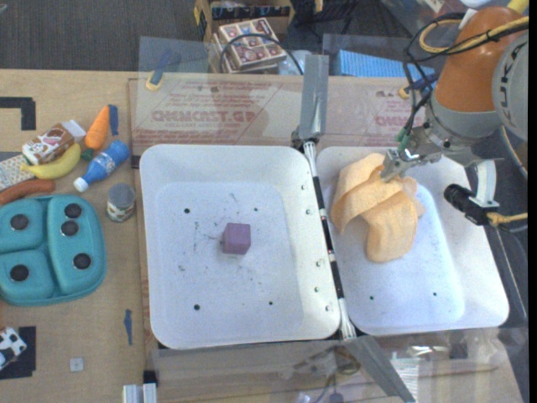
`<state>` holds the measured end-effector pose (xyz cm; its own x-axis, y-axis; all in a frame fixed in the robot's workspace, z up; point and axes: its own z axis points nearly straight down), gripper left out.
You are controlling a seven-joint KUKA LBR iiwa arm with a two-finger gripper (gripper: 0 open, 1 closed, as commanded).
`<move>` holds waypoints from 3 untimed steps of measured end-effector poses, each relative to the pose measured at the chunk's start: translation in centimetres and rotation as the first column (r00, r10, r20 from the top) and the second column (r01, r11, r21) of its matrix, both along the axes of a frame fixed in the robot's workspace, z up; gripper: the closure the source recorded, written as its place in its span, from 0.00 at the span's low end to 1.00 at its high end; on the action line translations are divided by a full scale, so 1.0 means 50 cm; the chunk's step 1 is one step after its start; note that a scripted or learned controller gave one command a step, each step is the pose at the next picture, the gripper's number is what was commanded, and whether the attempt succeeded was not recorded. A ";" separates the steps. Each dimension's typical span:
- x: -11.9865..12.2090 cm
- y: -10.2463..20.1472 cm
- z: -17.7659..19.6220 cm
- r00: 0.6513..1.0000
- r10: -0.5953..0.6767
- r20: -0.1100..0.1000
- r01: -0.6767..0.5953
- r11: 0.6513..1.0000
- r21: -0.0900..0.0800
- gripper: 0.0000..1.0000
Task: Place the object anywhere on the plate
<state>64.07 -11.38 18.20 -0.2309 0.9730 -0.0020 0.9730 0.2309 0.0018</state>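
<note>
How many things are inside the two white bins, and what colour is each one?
Purple: 1, the small block in the left bin.
Yellow-orange: 1, the crumpled cloth in the right bin, with the gripper at its top edge.
Total: 2

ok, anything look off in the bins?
Yes. The task names a plate, but the right bin holds a crumpled yellow-orange cloth, bunched and folded over itself. The gripper sits at its top edge. The purple cube rests alone in the left bin.
</note>
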 end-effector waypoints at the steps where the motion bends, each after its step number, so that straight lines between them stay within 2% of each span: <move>1: 0.000 0.000 0.001 1.000 0.000 0.001 0.000 1.000 0.000 0.00; 2: 0.003 -0.001 0.023 1.000 0.000 0.006 0.000 1.000 -0.002 1.00; 3: 0.053 -0.071 -0.053 0.999 0.037 0.002 -0.037 0.999 -0.001 1.00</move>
